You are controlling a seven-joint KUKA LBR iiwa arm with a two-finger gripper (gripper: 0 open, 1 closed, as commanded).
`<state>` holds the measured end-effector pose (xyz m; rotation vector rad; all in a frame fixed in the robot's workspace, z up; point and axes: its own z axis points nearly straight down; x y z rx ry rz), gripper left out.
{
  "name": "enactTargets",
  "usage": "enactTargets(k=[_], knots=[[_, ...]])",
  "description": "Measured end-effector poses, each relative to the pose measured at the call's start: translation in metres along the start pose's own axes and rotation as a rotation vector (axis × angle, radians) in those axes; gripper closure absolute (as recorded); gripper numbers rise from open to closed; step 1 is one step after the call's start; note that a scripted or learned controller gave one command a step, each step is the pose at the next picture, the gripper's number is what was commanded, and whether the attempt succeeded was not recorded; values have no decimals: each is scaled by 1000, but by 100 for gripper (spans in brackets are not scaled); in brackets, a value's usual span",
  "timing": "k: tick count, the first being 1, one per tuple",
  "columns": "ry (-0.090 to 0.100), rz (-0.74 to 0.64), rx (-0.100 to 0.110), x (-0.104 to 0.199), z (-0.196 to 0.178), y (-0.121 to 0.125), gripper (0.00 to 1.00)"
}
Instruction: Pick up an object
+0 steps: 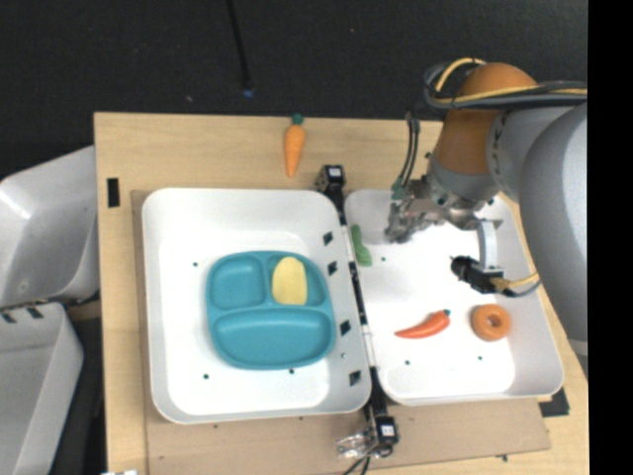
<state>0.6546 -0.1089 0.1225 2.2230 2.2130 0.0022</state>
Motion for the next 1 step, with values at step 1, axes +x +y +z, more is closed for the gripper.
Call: enactTargets(k=[1], knots=[[1, 1, -1, -3, -44, 2, 100]])
